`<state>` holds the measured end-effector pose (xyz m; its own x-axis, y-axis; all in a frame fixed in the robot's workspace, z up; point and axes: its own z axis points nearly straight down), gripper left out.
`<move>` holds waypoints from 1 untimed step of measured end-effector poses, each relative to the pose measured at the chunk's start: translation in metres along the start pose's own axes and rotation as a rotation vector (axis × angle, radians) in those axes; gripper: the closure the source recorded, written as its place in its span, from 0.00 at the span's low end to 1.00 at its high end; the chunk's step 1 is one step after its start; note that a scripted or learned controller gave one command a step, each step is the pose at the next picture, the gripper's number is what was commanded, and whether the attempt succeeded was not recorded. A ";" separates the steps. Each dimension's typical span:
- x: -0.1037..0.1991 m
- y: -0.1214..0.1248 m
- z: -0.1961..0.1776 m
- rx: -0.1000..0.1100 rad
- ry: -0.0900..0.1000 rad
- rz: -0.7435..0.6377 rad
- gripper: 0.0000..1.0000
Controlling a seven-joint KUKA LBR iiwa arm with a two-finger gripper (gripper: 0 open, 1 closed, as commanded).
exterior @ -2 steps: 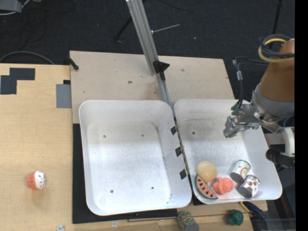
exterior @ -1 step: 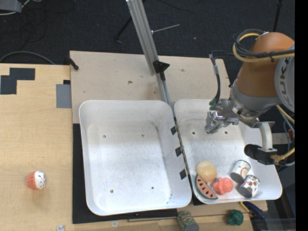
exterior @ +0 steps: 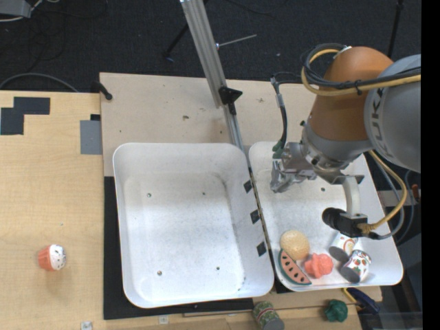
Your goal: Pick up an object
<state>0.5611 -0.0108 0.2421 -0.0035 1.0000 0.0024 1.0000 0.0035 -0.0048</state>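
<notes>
Hovering in the right shallow white bin (exterior: 385, 267), metal two-finger gripper (exterior: 282, 182), can't tell its grip, nothing visibly held, with the round tan potato-like toy (exterior: 295, 241) just nearer, slightly right, beside the watermelon slice toy (exterior: 293, 268).

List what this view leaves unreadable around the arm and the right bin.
- Gripper: small and blurred in the camera view; finger state unreadable.
- Right bin: its far right part is covered by the arm's wrist.
- Patterned object at the bin's near corner: too small to identify.
- Green object: cut off by the bottom edge.
</notes>
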 end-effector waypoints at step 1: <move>0.050 0.012 0.014 -0.001 -0.001 -0.001 1.00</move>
